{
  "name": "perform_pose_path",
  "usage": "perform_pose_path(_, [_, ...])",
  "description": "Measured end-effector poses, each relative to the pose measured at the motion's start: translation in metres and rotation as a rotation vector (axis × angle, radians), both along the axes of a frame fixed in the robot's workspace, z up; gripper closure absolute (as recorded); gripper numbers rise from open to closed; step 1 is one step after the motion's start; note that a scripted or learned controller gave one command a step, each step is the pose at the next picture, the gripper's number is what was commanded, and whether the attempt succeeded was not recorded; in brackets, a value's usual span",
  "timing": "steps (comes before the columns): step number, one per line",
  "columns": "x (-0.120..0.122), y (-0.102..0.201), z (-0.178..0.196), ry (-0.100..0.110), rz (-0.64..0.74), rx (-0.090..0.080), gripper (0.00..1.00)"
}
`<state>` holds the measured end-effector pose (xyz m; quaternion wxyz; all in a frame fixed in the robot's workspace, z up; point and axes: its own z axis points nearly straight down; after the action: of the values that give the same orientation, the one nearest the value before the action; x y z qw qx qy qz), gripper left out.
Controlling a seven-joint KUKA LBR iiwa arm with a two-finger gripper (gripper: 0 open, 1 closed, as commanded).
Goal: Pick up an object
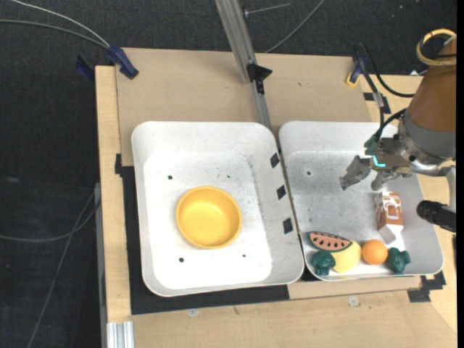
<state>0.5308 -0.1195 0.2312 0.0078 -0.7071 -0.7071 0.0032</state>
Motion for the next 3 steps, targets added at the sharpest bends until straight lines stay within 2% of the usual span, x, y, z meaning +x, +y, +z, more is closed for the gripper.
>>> perform_pose_path(1, [0.001,0.000,0.003,-0.007,0.000,-0.001,0.00])
perform_pose_path(3, [-0.013,-0.001,-0.123,0.004,-0.001,0.002,0.00])
